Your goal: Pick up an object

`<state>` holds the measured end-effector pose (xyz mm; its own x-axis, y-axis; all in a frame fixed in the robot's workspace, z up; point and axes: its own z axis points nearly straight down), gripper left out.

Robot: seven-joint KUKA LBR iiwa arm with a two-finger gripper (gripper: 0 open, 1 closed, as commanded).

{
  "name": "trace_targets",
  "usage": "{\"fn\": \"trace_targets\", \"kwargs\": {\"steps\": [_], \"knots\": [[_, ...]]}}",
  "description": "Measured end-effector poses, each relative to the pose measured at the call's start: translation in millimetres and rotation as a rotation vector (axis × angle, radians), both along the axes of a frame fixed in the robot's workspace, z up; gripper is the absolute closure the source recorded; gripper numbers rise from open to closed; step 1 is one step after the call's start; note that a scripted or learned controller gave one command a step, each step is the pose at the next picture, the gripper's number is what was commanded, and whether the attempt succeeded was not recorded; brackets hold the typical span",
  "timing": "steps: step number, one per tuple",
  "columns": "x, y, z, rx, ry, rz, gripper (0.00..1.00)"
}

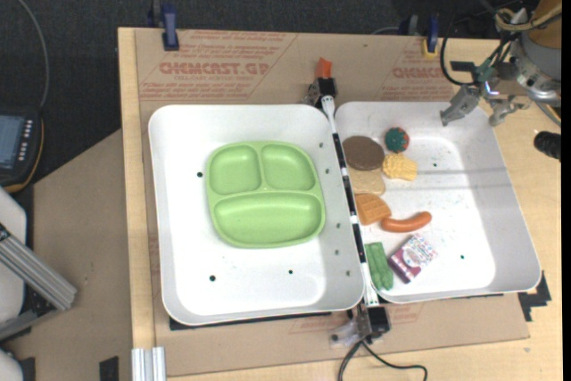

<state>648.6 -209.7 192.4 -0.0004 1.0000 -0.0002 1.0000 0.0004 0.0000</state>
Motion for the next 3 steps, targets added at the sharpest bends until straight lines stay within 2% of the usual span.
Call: {"fn": "trace_targets", "kwargs": {"steps": [1, 2, 3], "knots": [[18.4, 59.6, -41.6, 0.003, 0.004, 0.006, 0.00], [16.6, 78.5, -105.4, 0.002, 0.006, 0.002, 0.00], [15.9, 76.1, -91.3, 0.000, 0.012, 0.000, 1.00]]}}
